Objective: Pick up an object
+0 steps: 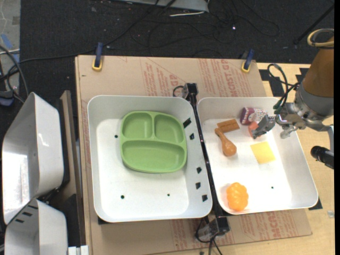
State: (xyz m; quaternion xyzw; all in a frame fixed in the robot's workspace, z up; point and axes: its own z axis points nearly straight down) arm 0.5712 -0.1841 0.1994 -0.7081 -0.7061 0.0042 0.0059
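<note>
Lying in the right bin (pixel 303 193) are several small objects: a brown wooden piece with a round knob (pixel 226 143) angled toward the bin's middle, a tan flat block (pixel 228 125) just above it, a purple-and-white packet (pixel 251 115) near the far wall, a pale yellow square (pixel 263 153), and an orange lumpy ball (pixel 237 196) close to the near rim. Beside the packet sits a small red item (pixel 255 126), partly covered by the gripper so its shape is hard to make out. The left bin (pixel 101 195) holds a green divided tray (pixel 154 142) with three compartments, lying flat and upright. Reaching in from the right, the grey arm with its orange band (pixel 321 76) is cut off at the frame edge, its wrist tilted down over the right bin's far right part. The gripper (pixel 262 127) hangs just beside the red item and the packet; whether its fingers are spread or closed, I cannot tell, as the tips blur into the dark metal around them
</note>
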